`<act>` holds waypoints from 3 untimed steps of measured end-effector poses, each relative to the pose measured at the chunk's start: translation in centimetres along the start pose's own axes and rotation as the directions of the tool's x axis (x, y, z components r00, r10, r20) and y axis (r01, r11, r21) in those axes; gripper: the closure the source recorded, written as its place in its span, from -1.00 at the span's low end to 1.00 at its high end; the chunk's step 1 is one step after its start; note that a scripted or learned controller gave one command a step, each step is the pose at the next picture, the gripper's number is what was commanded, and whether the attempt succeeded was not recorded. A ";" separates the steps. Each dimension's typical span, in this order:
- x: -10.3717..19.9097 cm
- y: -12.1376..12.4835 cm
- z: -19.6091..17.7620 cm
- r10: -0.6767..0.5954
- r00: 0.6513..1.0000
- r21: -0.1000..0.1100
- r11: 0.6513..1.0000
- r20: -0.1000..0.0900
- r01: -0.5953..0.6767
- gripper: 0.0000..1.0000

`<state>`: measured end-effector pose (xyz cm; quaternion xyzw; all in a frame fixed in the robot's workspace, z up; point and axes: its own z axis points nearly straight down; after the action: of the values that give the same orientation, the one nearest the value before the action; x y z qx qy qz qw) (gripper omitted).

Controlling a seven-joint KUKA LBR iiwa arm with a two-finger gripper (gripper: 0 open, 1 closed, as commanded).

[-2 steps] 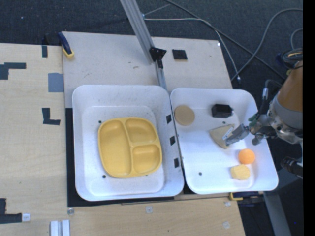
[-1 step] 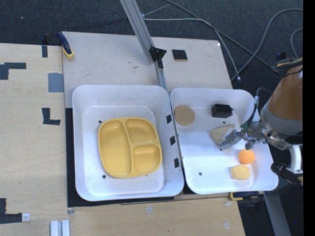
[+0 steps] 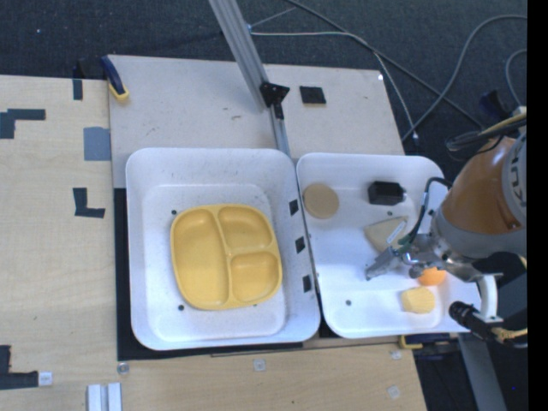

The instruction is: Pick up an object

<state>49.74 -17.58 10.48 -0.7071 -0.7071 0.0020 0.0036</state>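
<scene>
My claw (image 3: 387,262) is down inside the right bin (image 3: 342,311), its metal tips pointing left over the white floor. I cannot tell whether it is released or clenched, and I see nothing caught in it. Just beside it, toward the arm, lies a small orange ball (image 3: 432,275), partly covered by my wrist. Below that, near the bin's front rim, sits a pale yellow block (image 3: 418,300). Just above the claw lies a tan wedge (image 3: 386,231), and farther back a small black box (image 3: 385,193). A round tan disc (image 3: 321,200) rests near the bin's back left corner, well apart from the claw. My arm (image 3: 479,199), orange above the wrist, comes in over the bin's right side.

The left bin (image 3: 145,229) stands against the right one and holds a yellow divided tray (image 3: 226,256) with three compartments, lying flat. Both bins sit on the worktop (image 3: 188,92).
</scene>
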 end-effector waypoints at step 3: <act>0.9 0.1 -11.9 -0.002 1.000 -0.011 1.000 0.003 0.002 1.00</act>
<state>49.92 -16.75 22.37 -0.7062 -0.7080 -0.0009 -0.0017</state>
